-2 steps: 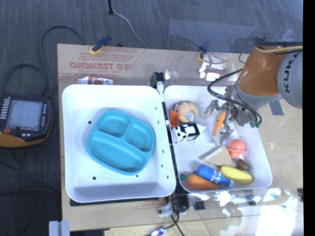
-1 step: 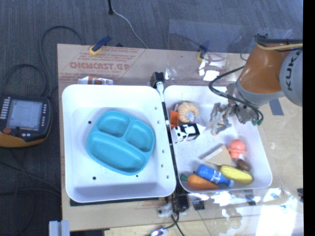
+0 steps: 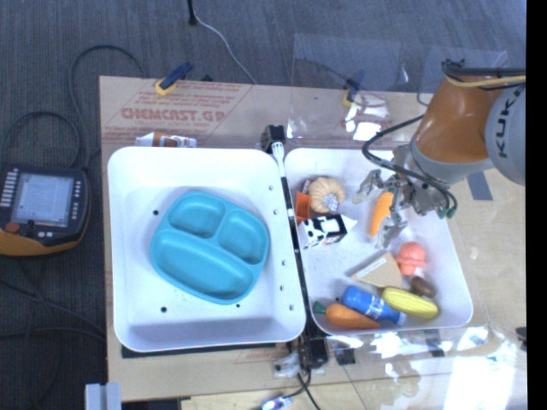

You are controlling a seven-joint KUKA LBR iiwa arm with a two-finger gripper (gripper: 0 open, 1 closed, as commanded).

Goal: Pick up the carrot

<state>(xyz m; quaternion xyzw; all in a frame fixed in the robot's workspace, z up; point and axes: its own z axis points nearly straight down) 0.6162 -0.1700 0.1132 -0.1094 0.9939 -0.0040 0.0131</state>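
Observation:
The carrot (image 3: 379,214) is a small orange spindle, standing nearly upright in the upper middle of the right bin (image 3: 457,267). My gripper (image 3: 384,205) hangs straight over it from the grey and orange wrist. One metal finger (image 3: 370,183) shows at the carrot's upper left and another at its lower right (image 3: 396,225). The carrot sits between them and the fingers look closed against it. I cannot tell whether it is off the bin floor.
Around it in the right bin lie a beige garlic bulb (image 3: 325,193), a black-and-white cube (image 3: 323,229), a pink toy (image 3: 411,256), a yellow corn cob (image 3: 408,302), a blue bottle (image 3: 369,304) and an orange vegetable (image 3: 349,317). The left bin (image 3: 128,195) holds a blue divided plate (image 3: 211,244).

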